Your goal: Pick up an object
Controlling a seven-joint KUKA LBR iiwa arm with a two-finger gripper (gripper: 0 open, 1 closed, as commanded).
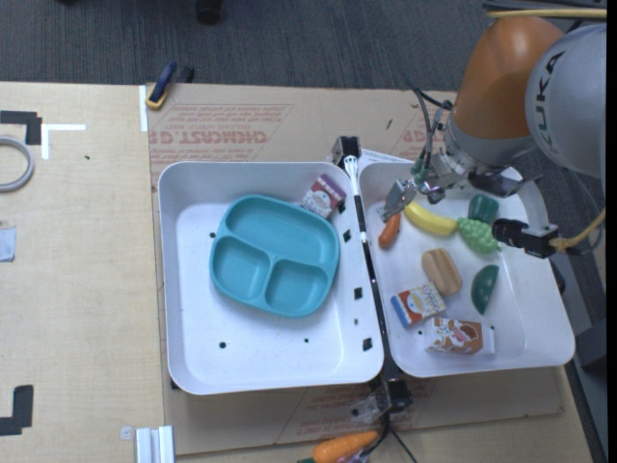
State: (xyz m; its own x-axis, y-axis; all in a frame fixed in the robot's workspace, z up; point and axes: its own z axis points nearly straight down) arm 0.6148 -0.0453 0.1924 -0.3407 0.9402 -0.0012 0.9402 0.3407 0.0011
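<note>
Claw (397,201): grip state unclear to you. Carrot (388,230) just below, banana (430,221) beside; crowding risks a miss.

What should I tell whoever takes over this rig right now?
End effector: low in the right bin, at its upper left, beside the toy carrot and banana; nothing seen held.
Right bin also holds a bread roll, green vegetables and two small cartons.
Left bin: teal divided plate, one small carton.
Done: nothing lifted. Left: grasp and lift one object.
</note>
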